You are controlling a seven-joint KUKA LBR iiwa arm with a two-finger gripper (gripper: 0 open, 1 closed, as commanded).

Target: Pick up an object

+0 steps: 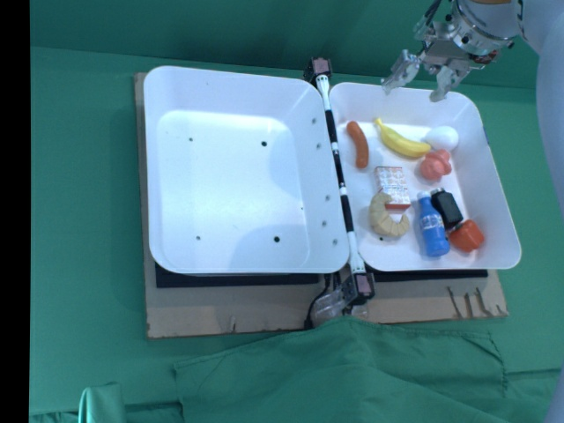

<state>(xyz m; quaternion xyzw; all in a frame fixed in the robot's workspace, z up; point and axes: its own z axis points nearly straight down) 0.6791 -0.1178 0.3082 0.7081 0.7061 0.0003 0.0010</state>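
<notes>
End effector (416,77) hangs spread wide, gripping nothing; below it sit one banana (401,141), one sausage (358,144), one egg (441,137), one blue bottle (431,226).

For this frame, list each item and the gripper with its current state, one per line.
Two-finger gripper: open, holding nothing, above the right white bin's far edge.
Yellow banana: lying flat.
Red sausage: lying flat.
White egg: resting beside the banana.
Blue bottle: lying on its side.
Small printed carton: lying flat, resting on the croissant.
Left white bin: sitting level.
</notes>
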